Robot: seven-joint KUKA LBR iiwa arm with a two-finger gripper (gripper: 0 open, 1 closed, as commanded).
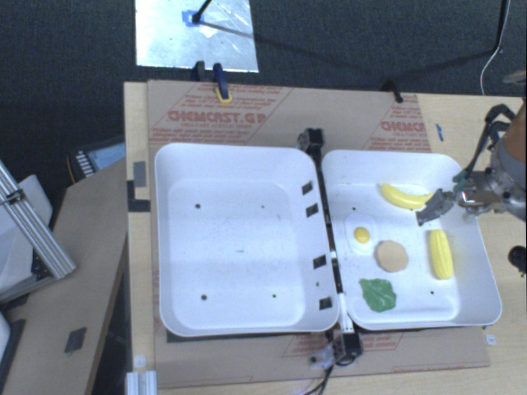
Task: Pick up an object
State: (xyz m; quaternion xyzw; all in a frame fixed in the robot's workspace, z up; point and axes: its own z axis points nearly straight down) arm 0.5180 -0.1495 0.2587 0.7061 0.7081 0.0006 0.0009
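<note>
Look to the right-hand bin (pixel 473 299) and you find all the toy food gathered there: a banana (pixel 403 196) lies near the far wall, a fried egg (pixel 361 235) sits toward the divider, a round tan biscuit-like piece (pixel 393 256) rests just beside the egg, a corn cob (pixel 440 253) lies lengthwise near the right wall, and a green leaf (pixel 379 294) sits at the near side. Your gripper (pixel 434 208) reaches in from the right edge, hanging over the bin between the banana's right end and the top of the corn cob, with its dark fingers (pixel 430 212) pointing left and slightly down. You cannot tell from this angle whether those fingers are apart or together, since they read as a single dark shape, and nothing is visibly clamped between them. The banana appears just beside the fingertips, though whether they touch it is unclear. The left-hand bin (pixel 177 175) lies alongside, joined to the other at the centre by a row of dark clips (pixel 317 212). Both bins rest on a sheet of printed cardboard (pixel 272 109) atop the bench, and a shiny metal plate (pixel 196 23) lies on the dark floor beyond it.
</note>
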